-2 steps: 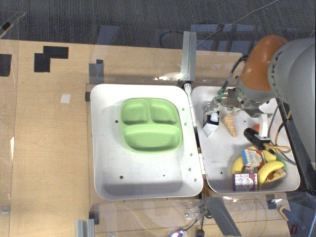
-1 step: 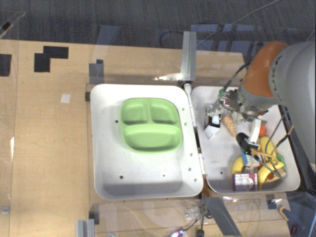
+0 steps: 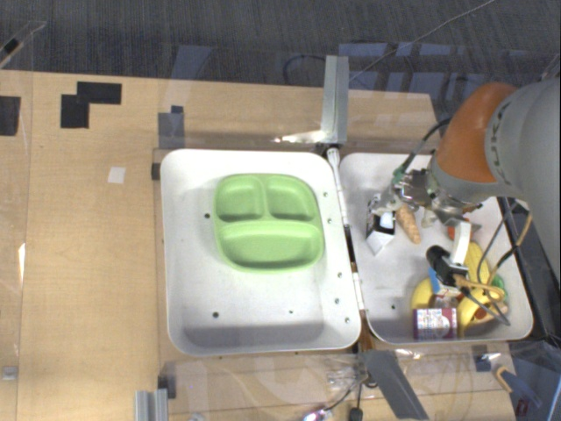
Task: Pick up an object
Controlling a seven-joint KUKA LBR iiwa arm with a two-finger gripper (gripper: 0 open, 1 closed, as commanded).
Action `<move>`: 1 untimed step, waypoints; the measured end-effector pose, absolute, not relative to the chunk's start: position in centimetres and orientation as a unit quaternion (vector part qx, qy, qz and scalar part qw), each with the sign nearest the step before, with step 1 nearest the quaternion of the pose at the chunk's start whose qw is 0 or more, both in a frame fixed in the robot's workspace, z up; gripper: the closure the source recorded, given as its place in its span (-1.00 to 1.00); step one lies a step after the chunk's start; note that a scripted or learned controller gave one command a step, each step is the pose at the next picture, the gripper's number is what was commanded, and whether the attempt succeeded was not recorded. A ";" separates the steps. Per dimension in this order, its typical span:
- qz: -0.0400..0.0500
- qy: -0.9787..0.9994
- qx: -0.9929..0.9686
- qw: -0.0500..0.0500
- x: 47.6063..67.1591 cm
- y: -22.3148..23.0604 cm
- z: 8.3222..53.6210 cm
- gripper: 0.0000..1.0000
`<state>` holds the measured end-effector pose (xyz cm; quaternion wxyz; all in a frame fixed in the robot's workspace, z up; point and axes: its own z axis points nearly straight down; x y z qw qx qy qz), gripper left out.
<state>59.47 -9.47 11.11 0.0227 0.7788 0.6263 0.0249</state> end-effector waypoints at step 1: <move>0.017 0.658 0.753 0.017 61.1 -9.7 11.0 -1.00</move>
